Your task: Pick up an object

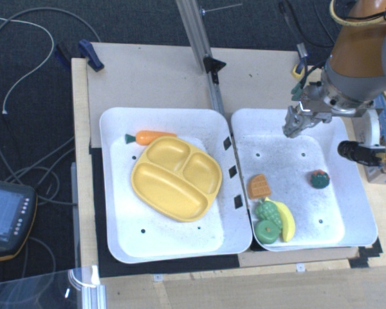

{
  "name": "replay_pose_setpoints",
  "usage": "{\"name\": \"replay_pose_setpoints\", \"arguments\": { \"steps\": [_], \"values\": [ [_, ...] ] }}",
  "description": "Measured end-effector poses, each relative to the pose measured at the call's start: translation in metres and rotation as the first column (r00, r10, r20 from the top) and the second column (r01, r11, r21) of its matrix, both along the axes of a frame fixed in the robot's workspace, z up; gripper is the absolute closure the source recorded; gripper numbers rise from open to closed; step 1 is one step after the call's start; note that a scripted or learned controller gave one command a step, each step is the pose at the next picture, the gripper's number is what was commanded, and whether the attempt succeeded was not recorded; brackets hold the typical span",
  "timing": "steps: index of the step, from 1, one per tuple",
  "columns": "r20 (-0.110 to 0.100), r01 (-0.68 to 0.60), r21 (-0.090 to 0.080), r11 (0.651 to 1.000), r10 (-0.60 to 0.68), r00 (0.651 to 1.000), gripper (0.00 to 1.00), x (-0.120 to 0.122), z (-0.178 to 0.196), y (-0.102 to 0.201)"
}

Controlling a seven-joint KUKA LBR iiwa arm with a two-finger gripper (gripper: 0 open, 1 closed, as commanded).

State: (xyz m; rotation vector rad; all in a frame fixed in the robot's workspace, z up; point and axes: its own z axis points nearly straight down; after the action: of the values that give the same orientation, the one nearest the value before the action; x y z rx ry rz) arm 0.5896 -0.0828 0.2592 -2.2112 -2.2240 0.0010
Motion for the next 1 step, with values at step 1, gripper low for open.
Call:
{"name": "replay_pose_setpoints", "arguments": {
  "steps": [1],
  "values": [
    [0.001, 0.0, 0.0, 1.0, 0.0, 1.0, 1.0, -0.0046, -0.008, 0.0437]
  ]
}}
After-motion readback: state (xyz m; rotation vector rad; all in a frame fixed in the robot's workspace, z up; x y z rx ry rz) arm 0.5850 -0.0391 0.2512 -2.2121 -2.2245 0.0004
